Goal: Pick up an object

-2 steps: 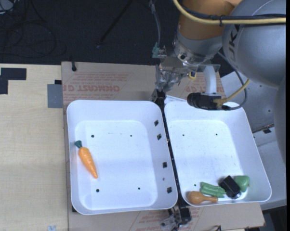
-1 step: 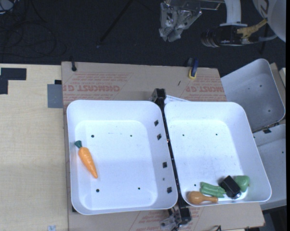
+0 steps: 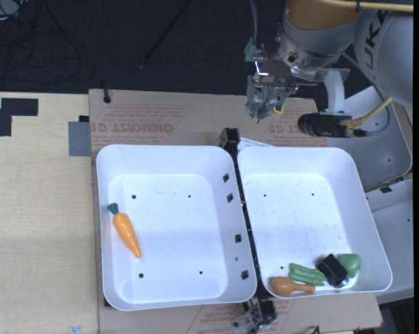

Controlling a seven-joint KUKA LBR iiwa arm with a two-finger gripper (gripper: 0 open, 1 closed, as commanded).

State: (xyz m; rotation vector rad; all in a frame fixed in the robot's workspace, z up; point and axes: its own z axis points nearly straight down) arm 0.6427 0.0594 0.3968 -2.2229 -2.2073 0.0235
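From my remote seat I look down on two white bins side by side. The left bin (image 3: pixel 161 160) holds one toy carrot (image 3: pixel 127 233) near its left wall, green top pointing away from me. The right bin (image 3: pixel 300 160) has a cluster in its near right corner: a green pod (image 3: pixel 307 274), a black block (image 3: pixel 333 269), a green piece (image 3: pixel 351 262) and an orange-tan pear shape (image 3: pixel 290 286), all touching or just beside one another. The gripper (image 3: pixel 264 105) hangs above the cardboard (image 3: pixel 161 117) behind the bins, carrying nothing. Its jaws: I cannot tell.
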